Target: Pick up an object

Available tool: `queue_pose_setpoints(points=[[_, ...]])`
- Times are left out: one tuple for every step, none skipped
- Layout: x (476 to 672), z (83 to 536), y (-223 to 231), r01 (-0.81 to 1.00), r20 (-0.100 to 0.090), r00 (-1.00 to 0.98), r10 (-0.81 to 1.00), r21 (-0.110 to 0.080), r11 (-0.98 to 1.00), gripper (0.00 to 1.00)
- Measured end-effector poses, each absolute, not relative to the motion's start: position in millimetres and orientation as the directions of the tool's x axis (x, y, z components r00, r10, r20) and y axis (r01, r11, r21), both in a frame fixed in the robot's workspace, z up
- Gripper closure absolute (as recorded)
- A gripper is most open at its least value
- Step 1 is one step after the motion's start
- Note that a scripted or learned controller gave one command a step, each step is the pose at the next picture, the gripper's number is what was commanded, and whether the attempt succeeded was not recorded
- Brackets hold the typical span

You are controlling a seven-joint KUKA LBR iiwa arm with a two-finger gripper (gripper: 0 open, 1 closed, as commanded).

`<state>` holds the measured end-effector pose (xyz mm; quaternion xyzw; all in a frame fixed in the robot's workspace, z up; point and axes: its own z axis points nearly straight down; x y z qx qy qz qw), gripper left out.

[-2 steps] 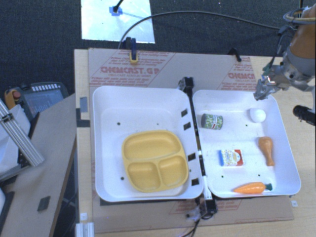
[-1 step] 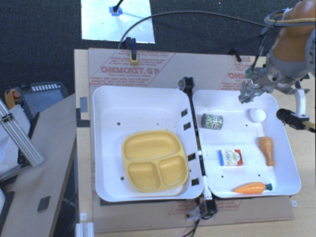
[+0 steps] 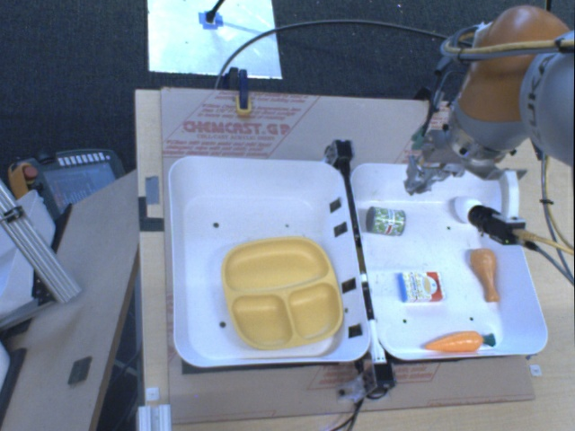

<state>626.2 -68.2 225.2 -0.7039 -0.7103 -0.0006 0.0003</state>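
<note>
In the right bin (image 3: 530,330) lie a small green-labelled can (image 3: 386,221) on its side, a blue, white and red packet (image 3: 420,286), a tan pear-shaped piece (image 3: 486,272) and an orange carrot (image 3: 459,340). My gripper (image 3: 420,182) hangs over the bin's far edge, up and to the right of the can, with nothing visibly held. The left bin (image 3: 198,196) holds a yellow three-compartment plate (image 3: 281,291).
A black divider strip (image 3: 352,241) runs between the two bins. A clamp (image 3: 243,92) sits at the bench's far edge, and a pendant (image 3: 76,173) lies off to the left. The arm's orange band (image 3: 512,52) looms over the right bin's far corner.
</note>
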Motion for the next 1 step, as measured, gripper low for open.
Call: queue_pose_setpoints(points=[[621.9,216.7,-9.0,1.000,0.002,-0.010,1.000,0.000,0.010,1.00]])
